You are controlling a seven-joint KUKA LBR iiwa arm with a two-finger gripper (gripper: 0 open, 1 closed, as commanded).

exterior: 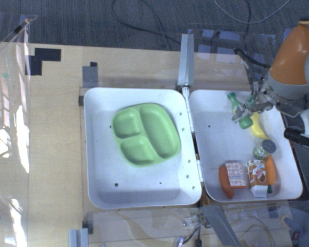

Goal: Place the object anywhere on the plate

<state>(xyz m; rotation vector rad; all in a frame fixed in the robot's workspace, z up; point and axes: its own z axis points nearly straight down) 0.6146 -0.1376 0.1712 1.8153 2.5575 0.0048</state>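
A green divided plate (146,134) lies in the middle of the left white bin (100,187). In the right bin (213,138), a small green bottle (233,101) lies tilted near the far right corner. My gripper (250,107) hangs right over the bottle's lower end, under the arm's orange band, and partly hides it. I cannot make out whether the bottle is inside the gripper. A yellow object (258,127) lies just beside the bottle on its near side.
The right bin also holds a small round can (265,148), two orange-and-white cartons (236,176) (256,175) and an orange item (270,171) along its near right side. A metal divider (185,60) runs between the bins. Cables lie on the floor beyond the bench.
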